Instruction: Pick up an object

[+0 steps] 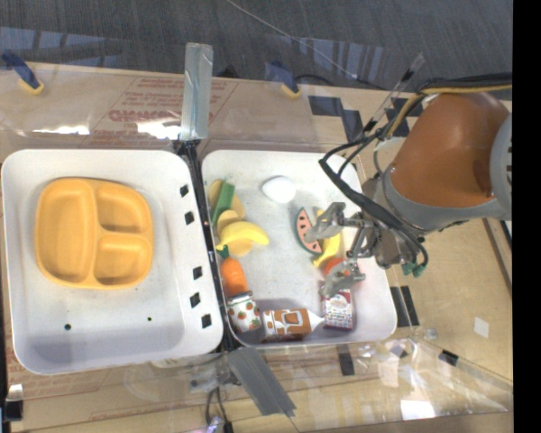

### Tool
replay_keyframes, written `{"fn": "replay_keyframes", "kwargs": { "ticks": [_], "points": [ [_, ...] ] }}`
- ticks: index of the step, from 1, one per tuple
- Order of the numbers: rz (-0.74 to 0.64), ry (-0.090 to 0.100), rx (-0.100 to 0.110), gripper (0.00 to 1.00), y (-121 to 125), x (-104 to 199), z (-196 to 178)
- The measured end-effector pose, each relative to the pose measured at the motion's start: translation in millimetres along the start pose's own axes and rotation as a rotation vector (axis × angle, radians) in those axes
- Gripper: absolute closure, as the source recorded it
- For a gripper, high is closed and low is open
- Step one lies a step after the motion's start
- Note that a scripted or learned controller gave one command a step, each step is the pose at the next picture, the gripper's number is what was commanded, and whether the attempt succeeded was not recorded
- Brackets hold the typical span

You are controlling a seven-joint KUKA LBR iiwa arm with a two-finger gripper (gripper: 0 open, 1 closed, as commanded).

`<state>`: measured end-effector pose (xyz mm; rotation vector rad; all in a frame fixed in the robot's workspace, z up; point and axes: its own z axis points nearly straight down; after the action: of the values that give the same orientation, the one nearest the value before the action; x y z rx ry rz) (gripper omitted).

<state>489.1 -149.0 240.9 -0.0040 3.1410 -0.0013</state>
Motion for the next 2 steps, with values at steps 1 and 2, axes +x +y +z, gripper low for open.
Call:
{"fn": "replay_keyframes", "kwargs": {
  "ticks": [1,2],
  "points": [
    [0.037,-0.003,0.0,0.0,-8.6,-25.8,148.6],
    [0.042,-0.003,-0.002,0.0,58.9,-53.3,148.0]
  ]
}}
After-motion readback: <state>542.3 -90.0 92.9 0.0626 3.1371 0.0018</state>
